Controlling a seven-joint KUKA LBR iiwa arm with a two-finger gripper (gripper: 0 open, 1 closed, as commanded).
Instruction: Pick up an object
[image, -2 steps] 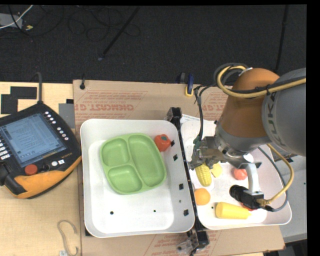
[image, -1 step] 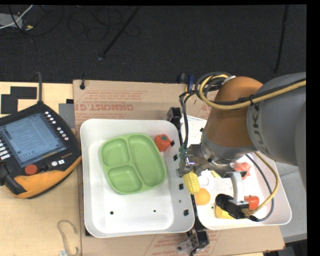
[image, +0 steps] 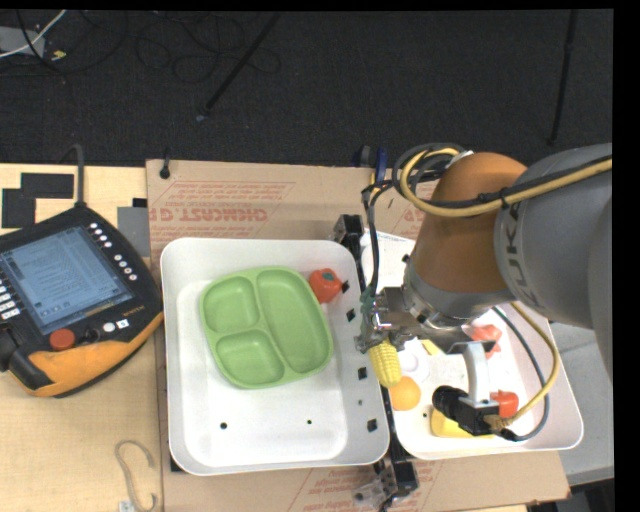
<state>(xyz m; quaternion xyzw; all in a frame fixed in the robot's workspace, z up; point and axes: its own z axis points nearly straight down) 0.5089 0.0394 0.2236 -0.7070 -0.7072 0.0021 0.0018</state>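
The pincer (image: 381, 330) hangs over the right bin (image: 560, 425), just above a toy corn cob (image: 385, 364); whether it is spread, I cannot tell. A green divided plate (image: 266, 327) lies in the left bin (image: 190, 400).

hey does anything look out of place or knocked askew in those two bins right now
One thing: the small red toy in the left bin sits wedged at the green divided plate's upper right corner, beside it rather than in a compartment. The plate itself lies at an angle to the bin's walls.

Bright overhead light washes out the white bins (image: 190, 420), leaves the floor beyond the bench's far edge dark, and the picture looks slightly soft throughout.
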